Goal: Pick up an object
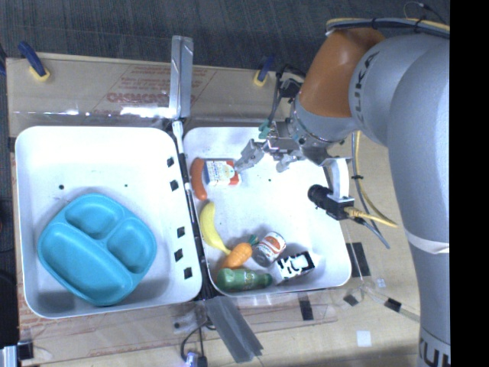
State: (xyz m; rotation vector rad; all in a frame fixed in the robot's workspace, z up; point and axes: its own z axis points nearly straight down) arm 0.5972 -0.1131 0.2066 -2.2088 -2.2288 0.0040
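My pincer [266, 154] hangs over the right bin [325, 235] with its 2 fingers apart, holding nothing, just beside the white-labelled packet [220, 173].

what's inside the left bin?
Left bin holds one blue divided tray, three compartments with nothing visible in them. Anything under the tray is covered, can't be seen.
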